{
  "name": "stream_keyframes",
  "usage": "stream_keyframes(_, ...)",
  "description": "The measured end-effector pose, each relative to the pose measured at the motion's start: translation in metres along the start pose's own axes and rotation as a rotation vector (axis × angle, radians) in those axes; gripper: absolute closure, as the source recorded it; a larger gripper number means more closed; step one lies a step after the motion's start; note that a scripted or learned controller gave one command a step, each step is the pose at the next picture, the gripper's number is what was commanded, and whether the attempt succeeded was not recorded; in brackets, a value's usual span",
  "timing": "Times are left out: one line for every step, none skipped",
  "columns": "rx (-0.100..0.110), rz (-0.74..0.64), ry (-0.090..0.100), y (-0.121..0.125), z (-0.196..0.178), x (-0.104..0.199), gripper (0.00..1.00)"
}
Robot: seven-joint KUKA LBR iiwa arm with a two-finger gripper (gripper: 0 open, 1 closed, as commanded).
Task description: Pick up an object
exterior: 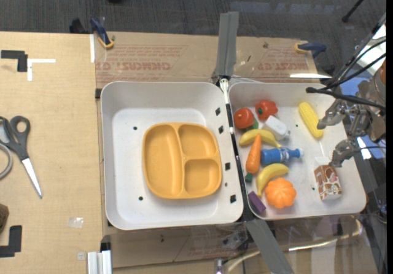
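Objects for picking lie in the right white bin (362,202): a red tomato (244,117), red pepper (266,108), white block (276,126), yellow corn cob (310,119), two yellow bananas (260,137), orange carrot (253,153), blue bottle (279,155), orange pumpkin (280,193), purple piece (256,203) and a brown-and-white carton (327,182) near the right edge. Two-finger gripper (336,134) stands above that edge, fingers spread, grasping nothing. Left white bin (116,162) carries a yellow three-compartment plastic tray (182,160). Grey-handled scissors (22,150) lie at the bench's left edge.

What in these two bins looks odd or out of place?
Nothing looks spilled or broken. The yellow divided plate sits flat in the left bin. The toy foods lie jumbled in the right bin, the small carton apart from the pile near the gripper, whose fingers are spread with nothing between them.
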State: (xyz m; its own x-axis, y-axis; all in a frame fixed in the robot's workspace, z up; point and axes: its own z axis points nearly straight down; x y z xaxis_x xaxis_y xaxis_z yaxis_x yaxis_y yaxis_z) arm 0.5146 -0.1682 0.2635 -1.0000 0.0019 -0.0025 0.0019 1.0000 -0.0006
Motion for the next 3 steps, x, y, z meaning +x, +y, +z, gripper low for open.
stream_keyframes(-0.001,-0.149,0.001,0.003,0.144,-0.017,0.0)
stream_keyframes(0.0,0.071,-0.004,0.029,0.167,-0.105,0.0)
stream_keyframes(0.0,0.001,-0.001,-0.026,0.171,-0.015,0.0)
